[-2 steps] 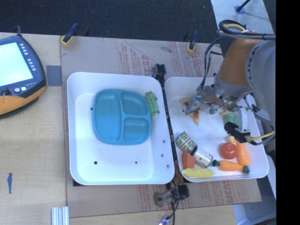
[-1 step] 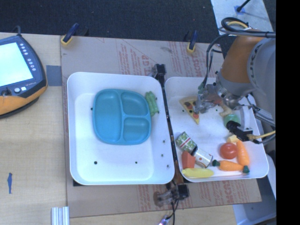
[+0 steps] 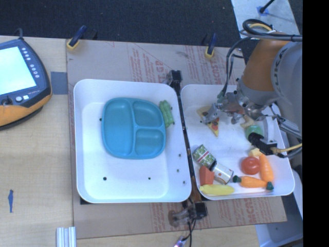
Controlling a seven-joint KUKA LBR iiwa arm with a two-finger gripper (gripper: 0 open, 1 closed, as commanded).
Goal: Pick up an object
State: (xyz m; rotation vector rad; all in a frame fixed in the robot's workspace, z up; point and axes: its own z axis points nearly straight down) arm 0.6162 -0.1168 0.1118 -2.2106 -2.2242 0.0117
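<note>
My gripper (image 3: 222, 117) hangs low over the back of the right bin (image 3: 232, 92), and its grey fingers (image 3: 207, 116) look spread open with nothing between them. A small orange and yellow pizza slice toy (image 3: 214, 128) lies just below the left finger. Further forward in this bin lie a green and white packet (image 3: 203, 156), a red block (image 3: 206, 176), a silver can (image 3: 222, 173), a yellow banana (image 3: 217, 190), a red tomato (image 3: 250, 165) and two carrots (image 3: 266, 169). A dark green piece (image 3: 254, 136) sits under the arm's wrist.
The left bin (image 3: 90, 174) holds a blue divided plate (image 3: 134, 127) with a green toy (image 3: 166, 113) against its right edge. A tablet in an orange case (image 3: 18, 84) lies at the far left of the bench. Clamps (image 3: 175, 77) sit where the bins meet.
</note>
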